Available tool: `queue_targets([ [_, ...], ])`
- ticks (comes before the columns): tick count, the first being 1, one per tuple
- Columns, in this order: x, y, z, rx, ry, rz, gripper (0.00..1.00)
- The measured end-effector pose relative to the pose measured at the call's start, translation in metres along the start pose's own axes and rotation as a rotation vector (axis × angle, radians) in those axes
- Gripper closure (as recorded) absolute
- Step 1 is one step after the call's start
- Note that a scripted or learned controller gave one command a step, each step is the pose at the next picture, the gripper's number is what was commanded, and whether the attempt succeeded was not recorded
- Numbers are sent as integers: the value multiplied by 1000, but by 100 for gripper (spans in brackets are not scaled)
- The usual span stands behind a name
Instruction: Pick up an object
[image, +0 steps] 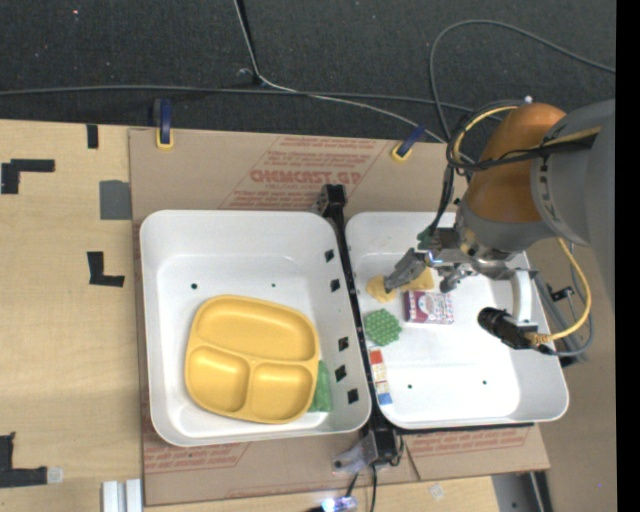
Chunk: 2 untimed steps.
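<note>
- The end effector (428, 272) hangs low in the right bin (540, 400), over its upper middle. Its dark fingers look slightly apart, with nothing visibly between them, though the wrist hides much of them.
- Nearest pick: a small yellow object (383, 289) just left of the fingertips, on the bin floor near the divider. It is probably a light toy or foam piece. It is too small to name surely. I judge it light and fairly firm, so a pinch across its narrow width should do.
- Beside it, under the wrist, lies a flat purple-and-white packet (427, 307). It is thin, likely soft and slick, and hard to get fingers under while it lies flat.
- Below these sits a green textured piece (381, 326), low and rounded, perhaps rubbery. A slim red-and-white item (378, 375) lies tight against the divider wall.
- In the way: the divider (348, 310) crowds the yellow object on its left, and the packet nearly touches it on the right, leaving little room for a finger.
- The left bin (165, 240) holds a yellow compartment tray (252, 358) with a green thing (322, 388) tucked at its right edge, well apart from the arm.
- Black cables (545, 320) loop near the bin's right rim.
</note>
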<state>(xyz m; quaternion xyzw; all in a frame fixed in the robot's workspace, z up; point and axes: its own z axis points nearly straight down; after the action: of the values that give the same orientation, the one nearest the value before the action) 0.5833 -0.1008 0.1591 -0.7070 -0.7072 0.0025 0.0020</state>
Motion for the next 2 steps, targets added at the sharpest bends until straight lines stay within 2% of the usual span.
queue_targets([
  [1, 2, 0, 62, -8, -3, -2, 0],
  [2, 2, 1, 48, -11, -2, -2, 100],
])
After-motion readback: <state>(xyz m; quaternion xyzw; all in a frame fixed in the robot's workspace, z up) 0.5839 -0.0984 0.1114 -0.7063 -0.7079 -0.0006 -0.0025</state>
